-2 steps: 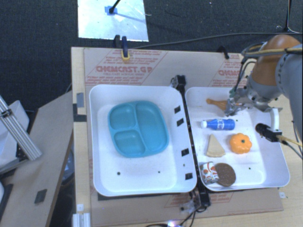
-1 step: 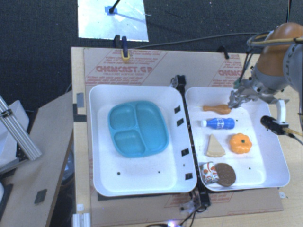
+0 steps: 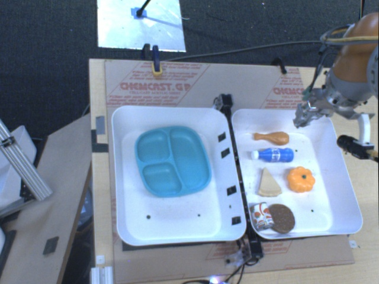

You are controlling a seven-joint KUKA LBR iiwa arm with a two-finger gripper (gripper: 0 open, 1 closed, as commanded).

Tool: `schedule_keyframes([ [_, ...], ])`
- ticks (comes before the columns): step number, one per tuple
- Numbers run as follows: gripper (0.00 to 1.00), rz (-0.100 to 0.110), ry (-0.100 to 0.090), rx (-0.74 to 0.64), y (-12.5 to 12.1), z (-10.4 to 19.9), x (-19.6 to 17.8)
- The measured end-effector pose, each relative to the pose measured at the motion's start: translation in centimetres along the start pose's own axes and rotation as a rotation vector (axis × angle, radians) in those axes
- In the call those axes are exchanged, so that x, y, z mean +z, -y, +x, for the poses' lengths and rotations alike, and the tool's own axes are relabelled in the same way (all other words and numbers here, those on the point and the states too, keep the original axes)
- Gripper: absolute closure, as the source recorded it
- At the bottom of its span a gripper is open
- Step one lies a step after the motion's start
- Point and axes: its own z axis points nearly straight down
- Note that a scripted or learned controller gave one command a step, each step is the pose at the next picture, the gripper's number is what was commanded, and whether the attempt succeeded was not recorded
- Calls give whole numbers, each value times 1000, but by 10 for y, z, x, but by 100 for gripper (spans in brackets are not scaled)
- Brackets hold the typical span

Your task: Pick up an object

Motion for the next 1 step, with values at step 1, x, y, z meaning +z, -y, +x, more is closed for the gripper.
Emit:
schedule_keyframes([
  [1,100,-1,1,-1,-2,-7,-63],
])
